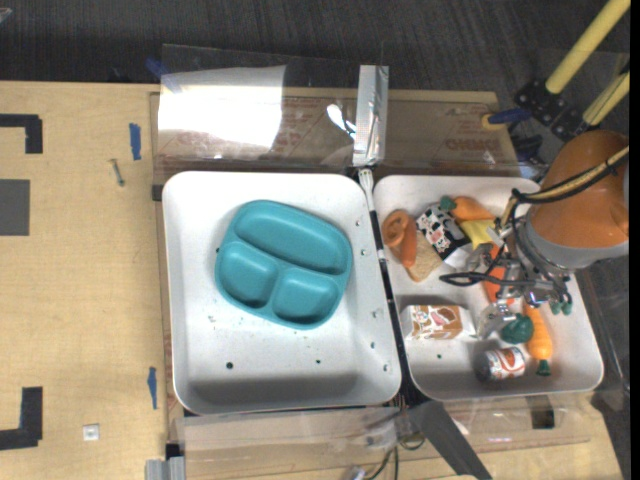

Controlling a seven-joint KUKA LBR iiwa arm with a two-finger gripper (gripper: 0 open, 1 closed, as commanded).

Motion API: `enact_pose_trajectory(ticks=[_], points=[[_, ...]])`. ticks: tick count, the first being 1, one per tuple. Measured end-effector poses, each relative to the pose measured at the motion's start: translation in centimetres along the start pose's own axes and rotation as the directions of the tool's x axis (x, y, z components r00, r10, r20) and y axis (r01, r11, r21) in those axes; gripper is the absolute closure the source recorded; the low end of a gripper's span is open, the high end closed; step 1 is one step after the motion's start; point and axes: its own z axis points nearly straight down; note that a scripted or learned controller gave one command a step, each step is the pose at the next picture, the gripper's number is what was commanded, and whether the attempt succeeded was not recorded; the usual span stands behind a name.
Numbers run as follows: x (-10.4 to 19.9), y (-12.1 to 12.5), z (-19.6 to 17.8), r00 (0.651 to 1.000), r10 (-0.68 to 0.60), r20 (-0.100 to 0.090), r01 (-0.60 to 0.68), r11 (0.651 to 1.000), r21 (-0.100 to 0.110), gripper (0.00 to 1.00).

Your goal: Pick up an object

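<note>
From above I see two white bins side by side on the counter. The left bin (pixel 190 268) holds a teal divided plate (pixel 283 261). The right bin (pixel 590 368) holds a jumble of small things: a toy carrot (pixel 540 340), a wrapped snack (pixel 435 320), a can (pixel 501 363). My gripper (pixel 512 286) hangs over this jumble; I cannot tell how its jaws stand.

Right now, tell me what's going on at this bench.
The grey arm with the orange band has reached into the right-hand white bin, its gripper low among a heap of small toys, close to an orange carrot-shaped toy. Nothing is visibly lifted. The left-hand white bin holds a teal divided plastic tray.
</note>
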Motion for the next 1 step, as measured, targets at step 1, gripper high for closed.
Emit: enact_pose_trajectory(ticks=[1], points=[[4.46,-1.67,-0.31,0.999,-0.025,0.026,0.025,1.000,0.005,0.00]])
